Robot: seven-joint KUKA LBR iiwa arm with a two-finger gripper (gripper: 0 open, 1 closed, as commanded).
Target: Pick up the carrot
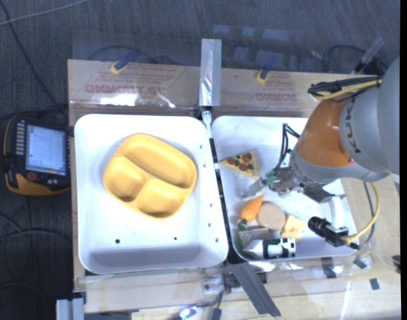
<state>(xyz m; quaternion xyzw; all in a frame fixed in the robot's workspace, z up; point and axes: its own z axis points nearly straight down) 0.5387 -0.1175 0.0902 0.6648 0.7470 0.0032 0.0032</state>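
The carrot (251, 209) is a short orange piece with a pale top. It lies in the right bin (336, 245) near the bin's left wall, with the top pointing up and right. My gripper (278, 179) hangs low over this bin, just up and right of the carrot, close to the carrot's pale top. The grey arm with its orange band (326, 142) reaches in from the right and covers the bin's right half. Nothing is visibly lifted off the bin floor.
Crowded around the carrot are a round tan disc (272, 216), a yellow cheese wedge (294, 227), a brown bar (256, 233), a black-and-white bottle (280, 248) and a pizza slice (242, 162). The left bin (90, 245) holds a yellow sectioned dish (150, 174).
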